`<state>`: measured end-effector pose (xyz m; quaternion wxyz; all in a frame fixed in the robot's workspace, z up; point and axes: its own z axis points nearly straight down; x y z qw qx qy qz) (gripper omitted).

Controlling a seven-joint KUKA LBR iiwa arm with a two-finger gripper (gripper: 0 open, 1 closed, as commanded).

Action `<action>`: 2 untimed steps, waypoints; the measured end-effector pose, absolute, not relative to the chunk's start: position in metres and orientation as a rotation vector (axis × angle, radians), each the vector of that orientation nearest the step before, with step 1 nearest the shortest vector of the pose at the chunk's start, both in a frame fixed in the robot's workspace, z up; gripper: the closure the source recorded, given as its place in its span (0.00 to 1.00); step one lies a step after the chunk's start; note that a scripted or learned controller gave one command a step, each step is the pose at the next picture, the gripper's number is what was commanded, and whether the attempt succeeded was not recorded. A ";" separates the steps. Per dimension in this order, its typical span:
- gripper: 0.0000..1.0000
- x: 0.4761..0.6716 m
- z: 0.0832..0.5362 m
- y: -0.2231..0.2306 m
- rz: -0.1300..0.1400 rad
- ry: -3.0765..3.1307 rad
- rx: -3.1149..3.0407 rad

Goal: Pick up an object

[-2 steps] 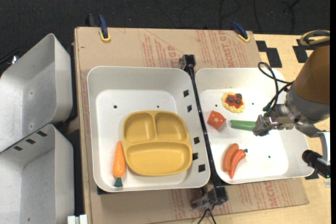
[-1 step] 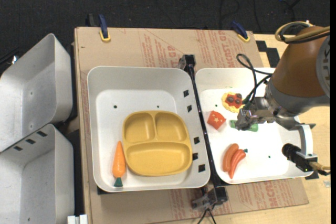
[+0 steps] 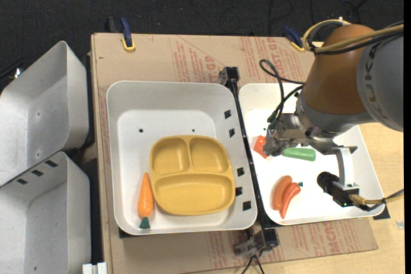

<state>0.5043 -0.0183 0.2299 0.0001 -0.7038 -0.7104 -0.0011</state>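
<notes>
My gripper (image 3: 275, 143) is low over the left part of the right bin (image 3: 366, 157). A small red-orange block (image 3: 259, 147) lies right at the gripper's left side, partly hidden by it. A green oblong piece (image 3: 300, 153) lies just to the gripper's right. Two orange-red peppers (image 3: 286, 194) rest side by side nearer the front of the same bin. I cannot see anything held by the gripper.
The left bin (image 3: 128, 138) holds a yellow divided plate (image 3: 191, 174) and an orange carrot (image 3: 146, 197) along the plate's left side. A black divider (image 3: 243, 138) runs between the bins. The bulky arm (image 3: 347, 83) hangs over the right bin's back half.
</notes>
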 end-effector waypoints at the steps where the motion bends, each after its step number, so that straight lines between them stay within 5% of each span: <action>1: 1.00 0.512 0.234 0.026 -0.002 -2.231 -2.212; 2: 1.00 0.505 0.233 0.079 -0.001 -2.230 -2.211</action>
